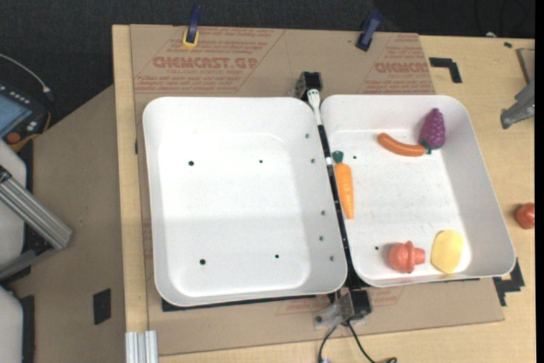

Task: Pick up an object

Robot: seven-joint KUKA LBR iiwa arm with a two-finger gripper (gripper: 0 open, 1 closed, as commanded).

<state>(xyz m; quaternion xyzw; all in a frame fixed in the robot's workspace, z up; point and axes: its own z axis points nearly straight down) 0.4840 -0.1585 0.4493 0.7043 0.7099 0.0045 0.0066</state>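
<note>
The right bin (476, 183) holds several toy foods. An orange carrot (343, 190) lies along its left wall, green top pointing away from me. An orange-red sausage (400, 146) and a purple bunch of grapes (433, 128) sit at the far right. A red fruit-like toy (405, 256) and a yellow lemon (447, 251) rest near the front edge. A grey part of my gripper (517, 112) pokes in at the right edge of the view, outside the right bin and to the right of the grapes, with nothing seen in it.
The left bin (170, 183) stands beside the right one, joined along a dark middle seam. Clamps (192, 36) hold the cardboard-covered bench at the back. A small orange-red thing (525, 216) lies on the bench right of the right bin.
</note>
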